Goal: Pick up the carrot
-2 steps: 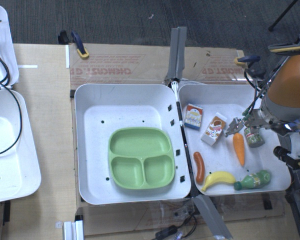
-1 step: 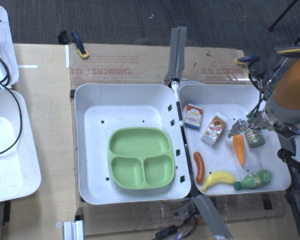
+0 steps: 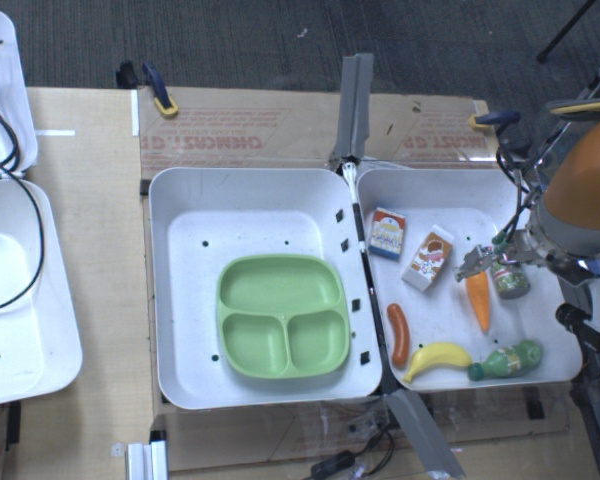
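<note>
White bins (image 3: 180,268) on cardboard-covered bench (image 3: 260,128).

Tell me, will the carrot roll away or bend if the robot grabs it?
The carrot looks like a smooth, hard plastic toy, so it probably stays stiff and is light. Its rounded, tapered shape could slip between fingers, or roll in a curve if nudged. The end effector sits by its wide top end.

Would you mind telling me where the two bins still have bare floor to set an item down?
Left bin: bare floor rings the green plate, widest along the back wall. Right bin: a bare patch between the small boxes and the banana; it is crowded on the right around the carrot, gripper and green bottle.
</note>
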You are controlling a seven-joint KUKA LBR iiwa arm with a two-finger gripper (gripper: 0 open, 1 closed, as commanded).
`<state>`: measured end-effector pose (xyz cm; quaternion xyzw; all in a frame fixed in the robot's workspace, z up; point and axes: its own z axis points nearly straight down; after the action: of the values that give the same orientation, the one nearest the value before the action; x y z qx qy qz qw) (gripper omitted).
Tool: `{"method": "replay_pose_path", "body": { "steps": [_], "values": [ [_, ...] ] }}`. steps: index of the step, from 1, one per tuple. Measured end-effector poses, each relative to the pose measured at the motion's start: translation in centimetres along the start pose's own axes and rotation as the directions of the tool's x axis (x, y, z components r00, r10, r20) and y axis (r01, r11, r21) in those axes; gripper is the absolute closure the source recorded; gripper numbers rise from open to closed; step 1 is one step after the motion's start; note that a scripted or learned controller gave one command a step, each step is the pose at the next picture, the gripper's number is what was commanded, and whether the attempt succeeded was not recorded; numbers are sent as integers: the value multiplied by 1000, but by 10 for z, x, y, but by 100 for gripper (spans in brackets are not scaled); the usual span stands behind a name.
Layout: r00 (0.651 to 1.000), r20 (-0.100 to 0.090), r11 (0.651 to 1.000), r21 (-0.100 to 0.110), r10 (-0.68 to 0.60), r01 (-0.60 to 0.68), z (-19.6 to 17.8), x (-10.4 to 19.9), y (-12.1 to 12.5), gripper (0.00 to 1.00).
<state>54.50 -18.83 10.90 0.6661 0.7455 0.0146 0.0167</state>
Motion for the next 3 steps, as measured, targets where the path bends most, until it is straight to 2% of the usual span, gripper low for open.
{"method": "replay_pose_path", "body": {
  "steps": [1, 2, 3],
  "values": [
    [1000, 5, 1000, 7, -7, 7, 2, 14, -2, 0],
    [1000, 10, 1000, 2, -4, 4, -10, 12, 0, 100],
    [1000, 5, 1000, 3, -8, 8, -10, 15, 1, 0]
  ]
}}
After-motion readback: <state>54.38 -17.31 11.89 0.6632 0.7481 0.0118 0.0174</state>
